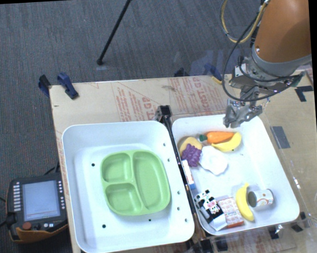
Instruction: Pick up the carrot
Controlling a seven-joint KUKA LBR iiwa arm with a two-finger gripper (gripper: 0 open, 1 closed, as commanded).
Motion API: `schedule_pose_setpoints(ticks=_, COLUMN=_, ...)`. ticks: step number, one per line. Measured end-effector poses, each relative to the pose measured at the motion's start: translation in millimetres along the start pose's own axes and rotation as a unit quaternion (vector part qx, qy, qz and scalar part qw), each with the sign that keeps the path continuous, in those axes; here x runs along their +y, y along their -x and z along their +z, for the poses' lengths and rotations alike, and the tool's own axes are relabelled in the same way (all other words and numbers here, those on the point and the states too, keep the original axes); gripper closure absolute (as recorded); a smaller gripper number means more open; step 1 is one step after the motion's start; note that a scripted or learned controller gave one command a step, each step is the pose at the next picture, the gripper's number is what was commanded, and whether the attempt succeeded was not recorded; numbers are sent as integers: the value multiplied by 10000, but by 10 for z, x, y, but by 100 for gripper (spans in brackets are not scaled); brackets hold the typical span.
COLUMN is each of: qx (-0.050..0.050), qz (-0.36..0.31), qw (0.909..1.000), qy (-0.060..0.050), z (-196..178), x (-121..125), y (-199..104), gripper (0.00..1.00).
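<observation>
Camera view: carrot [220,136] near bin rim [212,116]

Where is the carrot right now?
The carrot lies in the right bin, near its back edge, resting against a banana, with the gripper just behind it.

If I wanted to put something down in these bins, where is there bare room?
The left bin has bare floor all around the green tray. In the right bin, the stretch right of the white cloth, between the carrot and the can, is free. Its left side and front edge are crowded.
</observation>
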State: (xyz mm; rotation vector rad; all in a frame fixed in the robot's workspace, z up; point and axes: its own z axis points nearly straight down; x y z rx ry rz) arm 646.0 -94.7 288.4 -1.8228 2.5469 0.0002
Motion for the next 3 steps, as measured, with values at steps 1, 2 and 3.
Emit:
schedule_pose_setpoints(ticks=1, qx=0, qz=9, qw=10000, qy=20, z=26, x=6, y=-8, gripper=0)
schedule_pose_setpoints(ticks=2, qx=16, qz=78, qw=9999, qy=99, z=1278, x=-54, y=-318, gripper=0)
schedule_pose_setpoints(ticks=3, qx=19, qz=1826, qw=9832, qy=30, z=1794, x=-309, y=-976, gripper=0)
